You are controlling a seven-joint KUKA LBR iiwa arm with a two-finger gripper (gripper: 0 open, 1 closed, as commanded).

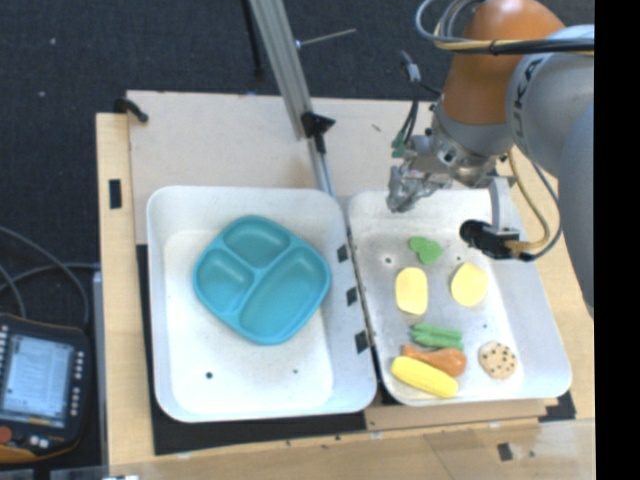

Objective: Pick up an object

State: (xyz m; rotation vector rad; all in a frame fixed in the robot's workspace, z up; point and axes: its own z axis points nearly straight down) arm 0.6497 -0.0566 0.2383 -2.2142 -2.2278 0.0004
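Gripper (402, 196) over far left corner of right bin (530, 318), near rim; cannot tell gripper's state from this angle. Nothing seen held.

Right bin contents: green toy piece (425, 250) nearest gripper; two pale yellow pieces (411, 290) (468, 285) side by side mid-bin; green bean-like piece (435, 335) touching orange carrot (440, 357); yellow corn cob (424, 376) at near edge, against carrot; cookie (497, 360) to right, apart.

Left bin (175, 368): blue divided plate (262, 279), tilted diagonally, centre-far.

Both bins on tan surface (200, 138).
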